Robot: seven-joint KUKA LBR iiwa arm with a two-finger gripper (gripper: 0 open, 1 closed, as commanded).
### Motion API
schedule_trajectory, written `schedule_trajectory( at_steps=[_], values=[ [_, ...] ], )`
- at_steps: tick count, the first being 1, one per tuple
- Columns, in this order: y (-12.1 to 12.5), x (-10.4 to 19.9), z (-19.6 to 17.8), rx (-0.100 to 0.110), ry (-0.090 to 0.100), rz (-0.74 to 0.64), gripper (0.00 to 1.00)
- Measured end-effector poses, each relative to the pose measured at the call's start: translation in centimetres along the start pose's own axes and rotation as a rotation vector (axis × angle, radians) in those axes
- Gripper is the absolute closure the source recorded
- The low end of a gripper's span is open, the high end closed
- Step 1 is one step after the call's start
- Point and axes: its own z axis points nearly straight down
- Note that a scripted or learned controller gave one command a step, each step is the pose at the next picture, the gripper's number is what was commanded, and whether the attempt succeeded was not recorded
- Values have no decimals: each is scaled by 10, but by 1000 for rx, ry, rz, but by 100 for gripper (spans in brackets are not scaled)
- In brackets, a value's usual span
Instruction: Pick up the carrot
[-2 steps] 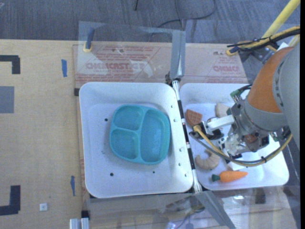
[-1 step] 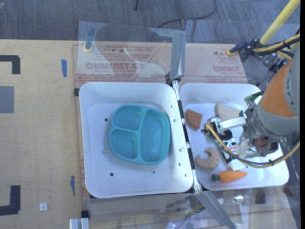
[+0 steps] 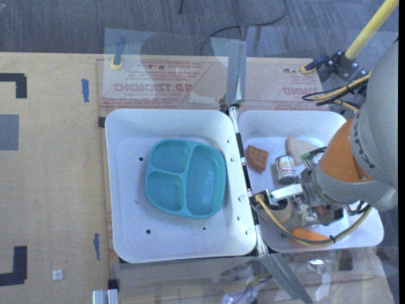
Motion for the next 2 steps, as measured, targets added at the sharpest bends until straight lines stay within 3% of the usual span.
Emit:
schedule_trajectory(
  at_steps=[1,2],
  values=[
    [-31,6,-97,-3,-7,58,100],
    [24,-10,-121,-4,-7,17,100]
  ],
)
